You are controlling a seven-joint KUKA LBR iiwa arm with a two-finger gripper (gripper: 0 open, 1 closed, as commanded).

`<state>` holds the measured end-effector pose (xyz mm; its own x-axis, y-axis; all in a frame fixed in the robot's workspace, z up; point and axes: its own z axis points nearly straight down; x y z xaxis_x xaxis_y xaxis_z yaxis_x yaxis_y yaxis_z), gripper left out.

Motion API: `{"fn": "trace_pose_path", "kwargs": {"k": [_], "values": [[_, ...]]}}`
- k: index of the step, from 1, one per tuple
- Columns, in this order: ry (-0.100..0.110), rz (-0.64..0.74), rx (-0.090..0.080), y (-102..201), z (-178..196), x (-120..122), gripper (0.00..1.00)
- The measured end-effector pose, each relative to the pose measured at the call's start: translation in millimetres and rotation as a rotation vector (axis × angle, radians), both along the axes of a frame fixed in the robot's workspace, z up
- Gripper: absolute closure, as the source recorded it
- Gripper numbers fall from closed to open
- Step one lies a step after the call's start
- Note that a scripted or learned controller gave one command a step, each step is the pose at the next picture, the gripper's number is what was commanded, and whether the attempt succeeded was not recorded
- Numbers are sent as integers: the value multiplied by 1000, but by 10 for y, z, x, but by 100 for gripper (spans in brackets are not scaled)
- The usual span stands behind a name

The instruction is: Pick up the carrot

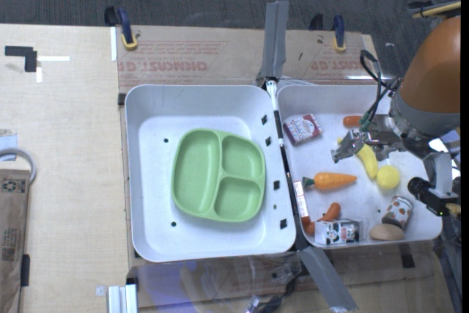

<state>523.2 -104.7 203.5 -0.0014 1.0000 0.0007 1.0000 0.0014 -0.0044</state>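
The carrot [333, 179], orange with a small green top pointing left, lies flat near the middle of the right bin [322, 100]. My gripper [349, 147] hangs over that bin, just above and slightly right of the carrot in the camera view, close to a yellow banana-like piece [367, 161]. Nothing shows held in it, and the carrot rests apart from it on the bin floor.
Around the carrot lie a red packet [302, 128], a yellow lemon [388, 177], a patterned cup [396, 211], a small milk carton [341, 232], a red-orange piece [330, 212] and a beige roll [385, 232]. The left bin [146, 157] holds a green divided plate [218, 174].
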Motion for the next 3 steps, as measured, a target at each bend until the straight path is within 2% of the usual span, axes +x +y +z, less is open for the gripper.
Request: {"fn": "trace_pose_path", "kwargs": {"k": [1, 2, 3], "values": [[1, -2, 0, -5, 82, 5, 100], [2, -2, 0, -6, 82, 5, 0], [-7, 61, -2, 102, -1036, 29, 0]]}}
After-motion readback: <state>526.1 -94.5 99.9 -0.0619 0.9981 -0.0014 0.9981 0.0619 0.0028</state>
